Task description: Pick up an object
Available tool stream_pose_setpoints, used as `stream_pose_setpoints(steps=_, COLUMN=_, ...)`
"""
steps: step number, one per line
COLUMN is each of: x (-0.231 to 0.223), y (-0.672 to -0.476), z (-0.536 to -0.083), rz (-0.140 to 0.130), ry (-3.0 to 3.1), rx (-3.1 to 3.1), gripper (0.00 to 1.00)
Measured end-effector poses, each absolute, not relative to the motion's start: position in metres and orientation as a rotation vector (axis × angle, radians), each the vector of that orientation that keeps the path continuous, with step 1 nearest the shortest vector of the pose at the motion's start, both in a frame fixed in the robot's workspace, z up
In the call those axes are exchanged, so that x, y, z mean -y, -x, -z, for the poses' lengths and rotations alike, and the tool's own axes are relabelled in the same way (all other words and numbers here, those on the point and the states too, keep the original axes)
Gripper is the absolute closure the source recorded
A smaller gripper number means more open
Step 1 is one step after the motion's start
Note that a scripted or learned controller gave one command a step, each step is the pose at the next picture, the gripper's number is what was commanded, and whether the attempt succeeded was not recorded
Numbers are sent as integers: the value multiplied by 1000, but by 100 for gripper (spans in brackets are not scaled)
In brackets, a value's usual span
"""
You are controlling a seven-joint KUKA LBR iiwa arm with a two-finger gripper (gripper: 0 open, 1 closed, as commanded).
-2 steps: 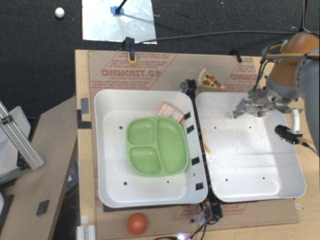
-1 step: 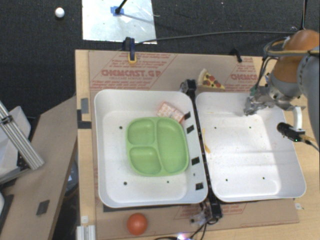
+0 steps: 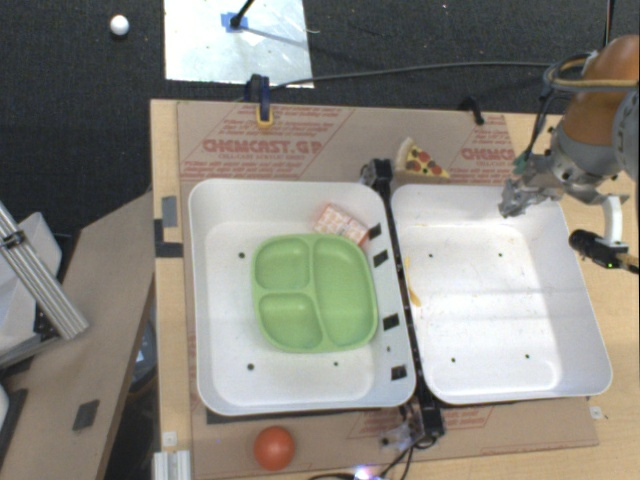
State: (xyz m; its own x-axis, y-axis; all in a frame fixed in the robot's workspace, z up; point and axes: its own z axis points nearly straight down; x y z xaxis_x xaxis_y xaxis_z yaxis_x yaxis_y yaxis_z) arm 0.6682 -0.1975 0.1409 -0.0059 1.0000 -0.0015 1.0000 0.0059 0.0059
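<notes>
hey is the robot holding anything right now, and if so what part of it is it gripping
It seems not. The tool hangs over the far right corner of the right bin, and nothing shows between its tips. The green plate lies in the left bin.

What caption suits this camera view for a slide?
Gripper hovers at the right bin's far edge; green divided plate lies in the left bin.

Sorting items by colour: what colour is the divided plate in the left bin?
Light green, seen in the camera view: the divided plastic plate.
</notes>
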Motion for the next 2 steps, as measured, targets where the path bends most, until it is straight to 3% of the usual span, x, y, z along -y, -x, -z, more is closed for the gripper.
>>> stream_pose_setpoints(steps=2, x=189, y=-659, z=-258, rz=-5, ry=-2210, rx=-2225, gripper=100)
